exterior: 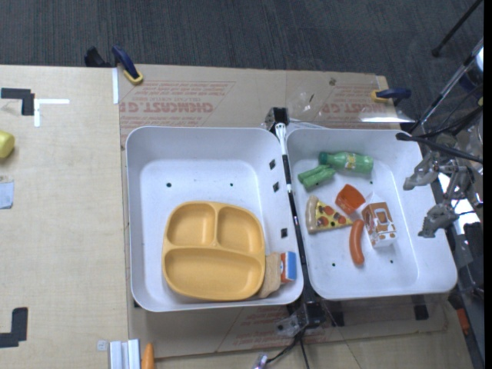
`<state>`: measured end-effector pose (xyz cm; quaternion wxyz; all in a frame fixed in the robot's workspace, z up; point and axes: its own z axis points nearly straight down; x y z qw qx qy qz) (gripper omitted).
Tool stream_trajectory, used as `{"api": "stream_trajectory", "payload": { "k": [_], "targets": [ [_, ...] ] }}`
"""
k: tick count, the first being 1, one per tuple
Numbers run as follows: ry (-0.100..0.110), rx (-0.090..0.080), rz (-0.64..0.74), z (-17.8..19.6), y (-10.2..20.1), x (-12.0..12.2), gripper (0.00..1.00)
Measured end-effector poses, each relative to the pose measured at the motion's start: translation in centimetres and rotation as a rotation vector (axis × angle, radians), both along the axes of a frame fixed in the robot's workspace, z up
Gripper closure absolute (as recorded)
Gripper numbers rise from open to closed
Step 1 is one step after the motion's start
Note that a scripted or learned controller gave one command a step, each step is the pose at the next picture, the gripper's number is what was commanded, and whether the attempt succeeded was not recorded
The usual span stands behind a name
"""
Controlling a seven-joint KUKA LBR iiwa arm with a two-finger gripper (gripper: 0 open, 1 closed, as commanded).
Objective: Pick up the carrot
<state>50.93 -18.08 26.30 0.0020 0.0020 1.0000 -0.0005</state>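
The carrot (357, 244) lies in the right bin (430, 275), touching the pizza slice (326, 215) and the small carton (380, 224), so a grab could snag either. The tool (432, 198) hovers at the rim; whether it's clenched, I cannot tell. One carrot, two green items, one yellow plate (213, 250).

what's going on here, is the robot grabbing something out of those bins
Not yet. The gripper sits at the right edge of the right bin and holds nothing. The carrot lies in that bin beside a pizza slice and a small carton, with a green bottle further back. The left bin holds a yellow divided plate.
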Motion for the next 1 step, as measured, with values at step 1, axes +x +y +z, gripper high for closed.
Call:
{"api": "stream_trajectory", "payload": {
  "k": [1],
  "targets": [
    [-0.002,0.001,-0.049,0.01,8.81,1.61,0.0]
  ]
}}
